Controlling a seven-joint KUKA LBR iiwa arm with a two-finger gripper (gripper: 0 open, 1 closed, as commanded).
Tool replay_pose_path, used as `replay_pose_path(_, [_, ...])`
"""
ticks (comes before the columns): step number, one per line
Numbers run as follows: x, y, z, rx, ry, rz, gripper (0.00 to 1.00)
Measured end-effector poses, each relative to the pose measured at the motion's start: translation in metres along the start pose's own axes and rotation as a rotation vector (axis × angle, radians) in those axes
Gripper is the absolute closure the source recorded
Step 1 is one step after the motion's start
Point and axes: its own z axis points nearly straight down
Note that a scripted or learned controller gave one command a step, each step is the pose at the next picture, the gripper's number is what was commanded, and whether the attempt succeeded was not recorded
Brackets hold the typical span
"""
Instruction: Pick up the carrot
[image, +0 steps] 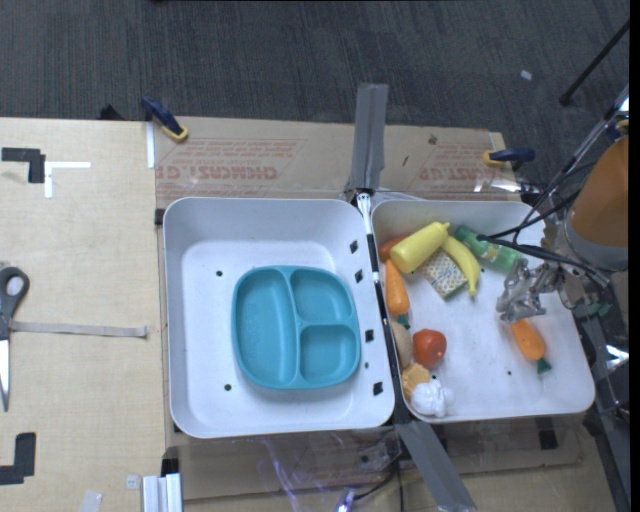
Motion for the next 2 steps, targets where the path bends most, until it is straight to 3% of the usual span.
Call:
replay_pose_path(1, [-0.0236,0.0644,-0.0412,-0.003,0.004,0.124,1.0])
replay_pose_path(2, [-0.0236,0.0643,-0.0412,-0.003,0.004,0.124,0.0])
